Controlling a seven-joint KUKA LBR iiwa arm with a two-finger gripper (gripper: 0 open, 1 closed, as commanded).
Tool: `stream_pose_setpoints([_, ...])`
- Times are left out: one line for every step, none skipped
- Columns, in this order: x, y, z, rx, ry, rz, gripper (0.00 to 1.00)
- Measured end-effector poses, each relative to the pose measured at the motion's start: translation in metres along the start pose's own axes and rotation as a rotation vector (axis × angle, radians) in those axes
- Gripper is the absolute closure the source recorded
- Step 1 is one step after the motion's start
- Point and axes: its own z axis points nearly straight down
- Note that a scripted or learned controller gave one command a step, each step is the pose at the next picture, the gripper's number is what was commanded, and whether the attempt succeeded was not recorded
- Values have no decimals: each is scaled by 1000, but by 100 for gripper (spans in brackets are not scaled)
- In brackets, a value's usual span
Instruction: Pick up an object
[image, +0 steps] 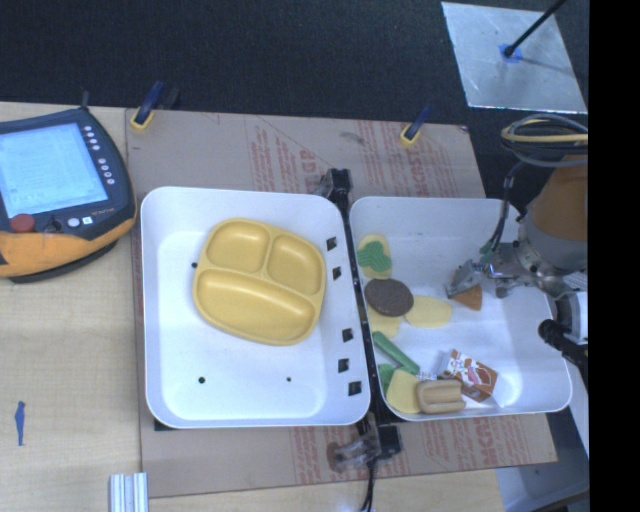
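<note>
The arm (560, 215) stands highest and so nearest the camera, coming in from the right over the right bin (530, 395). At its end the gripper (478, 283) hangs low in the upper right part of that bin. Between its fingers (462, 278) I see a small orange wedge (469, 297), so I judge the gripper is closed on the wedge, though the piece is small and the hold may be only at its top edge.

The counter (70, 380) carries both bins. The left bin (170, 390) holds a yellow tray (262, 280) with three compartments, well apart from the gripper.

In the right bin the other things lie left of and below the gripper: a yellow oval (429, 312) just beside the wedge on its left, a brown disc (388, 296) further left, a green piece (375, 256) above the disc, a packet (472, 376) below, and a tan block (440, 396) near the front wall.

The wedge is directly under the gripper, its point downward. What the move needs, I think, is a straight lift; a weak hold can let the wedge slip back.
</note>
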Motion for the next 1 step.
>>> stream_pose_setpoints([13,1,0,4,2,-3,0])
